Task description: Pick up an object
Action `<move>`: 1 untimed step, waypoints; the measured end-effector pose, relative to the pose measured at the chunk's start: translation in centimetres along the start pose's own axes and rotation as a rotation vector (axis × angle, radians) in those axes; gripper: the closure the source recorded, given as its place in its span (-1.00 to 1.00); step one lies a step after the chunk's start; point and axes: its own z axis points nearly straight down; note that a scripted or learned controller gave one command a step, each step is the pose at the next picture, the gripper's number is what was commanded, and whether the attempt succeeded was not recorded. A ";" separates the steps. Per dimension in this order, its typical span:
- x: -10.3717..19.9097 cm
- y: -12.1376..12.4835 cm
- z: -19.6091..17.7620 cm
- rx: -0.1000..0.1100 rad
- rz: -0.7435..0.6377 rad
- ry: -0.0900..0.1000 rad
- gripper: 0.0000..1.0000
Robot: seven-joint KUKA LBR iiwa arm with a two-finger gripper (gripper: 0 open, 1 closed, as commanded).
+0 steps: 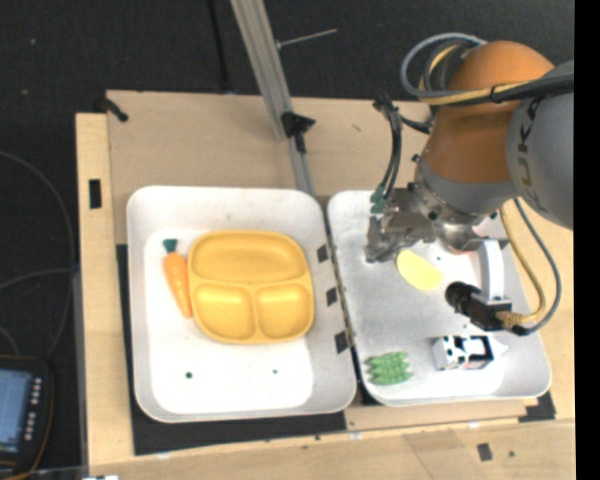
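My gripper [383,240] hangs over the upper left part of the right bin [510,378], with the grey and orange arm reaching in from the right. A pale yellow oval piece [418,270] lies on the bin floor just right of and below the gripper, partly under the wrist. Near the front of this bin lie a small green ridged piece [388,369] and a black-and-white toy [462,350]. The left bin [160,388] holds a yellow divided plate [250,286] with an orange carrot [176,278] along its left side.
A slanted metal pole [270,68] rises behind the bins and ends at a clamp near their shared edge. Bare bin floor lies between the gripper and the green piece. Wooden bench surface surrounds both bins.
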 end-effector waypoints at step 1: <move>5.2 -0.7 2.2 0.001 0.000 -0.001 1.00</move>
